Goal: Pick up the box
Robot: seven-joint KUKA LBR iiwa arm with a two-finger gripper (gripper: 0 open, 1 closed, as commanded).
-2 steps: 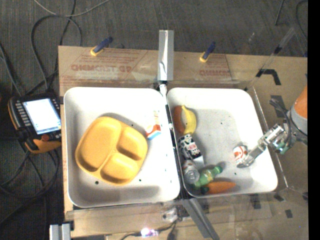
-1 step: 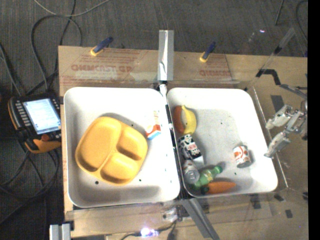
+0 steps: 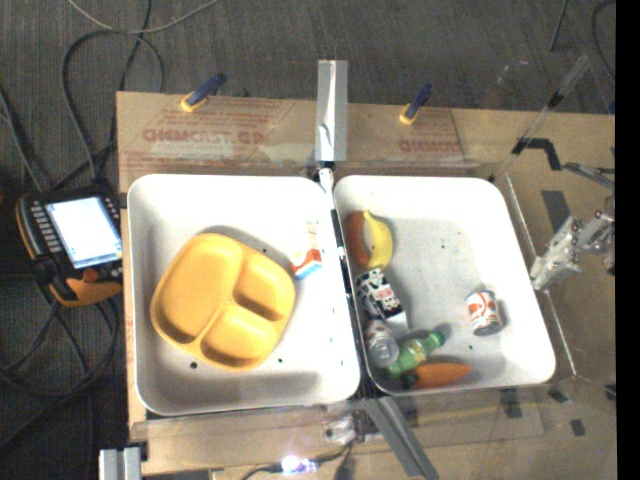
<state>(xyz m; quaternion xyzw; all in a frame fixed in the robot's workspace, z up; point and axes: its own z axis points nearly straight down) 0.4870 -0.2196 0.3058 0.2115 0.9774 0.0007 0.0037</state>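
Camera view: one yellow tray, one carrot, perhaps one box.

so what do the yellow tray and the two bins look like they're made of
The yellow tray looks like moulded plastic: uniform colour, rounded compartment walls, soft matte sheen. The left bin and right bin also look like plastic, white and smooth with rounded corners and lips, though thin enamelled metal cannot be ruled out.

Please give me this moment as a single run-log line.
stage: pre-grasp | box: right bin, left wall, beside banana | gripper: outside bin's right rim | held: nothing seen
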